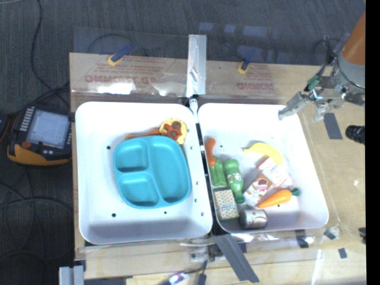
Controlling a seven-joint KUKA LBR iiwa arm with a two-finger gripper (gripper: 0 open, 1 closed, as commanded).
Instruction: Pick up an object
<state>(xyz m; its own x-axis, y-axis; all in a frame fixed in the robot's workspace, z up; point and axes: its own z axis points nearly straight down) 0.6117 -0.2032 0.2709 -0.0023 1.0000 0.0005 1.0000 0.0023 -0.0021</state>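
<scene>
Currently gripper [312, 104] is hovering over the right bin's [309, 159] far corner — grasp state can't tell, probably empty. Banana [264, 151] is lying apart, below it.

Toy foods [249, 186] clustered in right bin [309, 153], banana, carrot, bottles

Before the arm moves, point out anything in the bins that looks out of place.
The blue tray sits askew in the left bin, with an orange and yellow toy wedged against its far edge. The can in the right bin lies on its side. Nothing looks spilled or broken.
</scene>
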